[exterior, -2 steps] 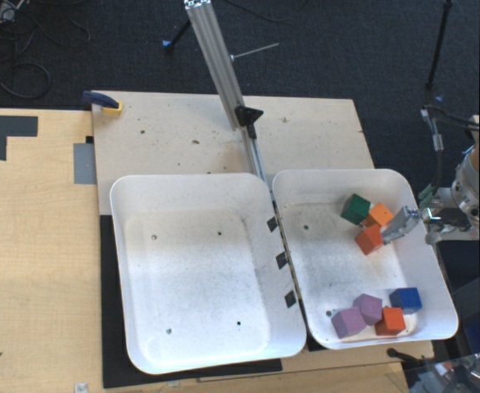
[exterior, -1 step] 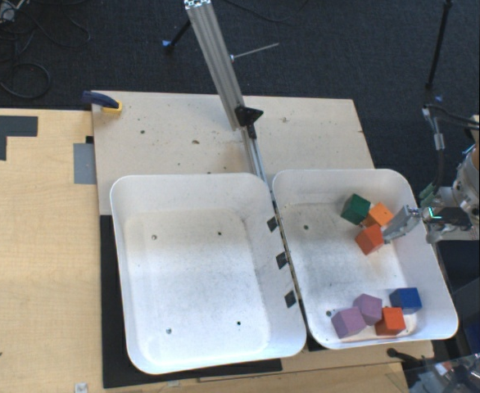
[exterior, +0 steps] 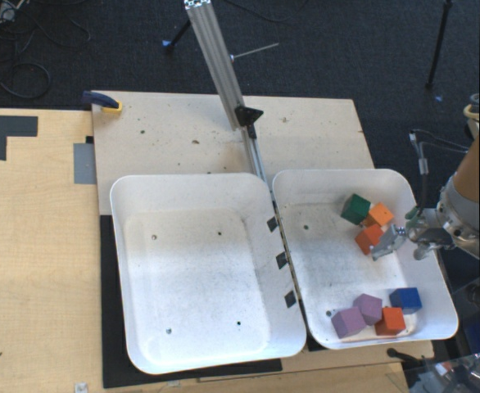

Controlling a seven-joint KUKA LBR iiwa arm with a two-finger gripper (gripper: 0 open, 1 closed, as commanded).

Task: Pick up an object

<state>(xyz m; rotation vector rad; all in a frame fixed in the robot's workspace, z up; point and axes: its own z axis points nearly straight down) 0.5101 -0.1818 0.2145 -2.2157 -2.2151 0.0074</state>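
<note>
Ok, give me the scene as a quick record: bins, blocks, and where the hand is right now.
left bin: white, no blocks in it
right bin: white, holds all the blocks
upper cluster: green block, orange block, red block, bunched together
lower cluster: two purple blocks, blue block, red-orange block
hand: at the right bin's right edge, beside the red block
grip: cannot tell
</note>
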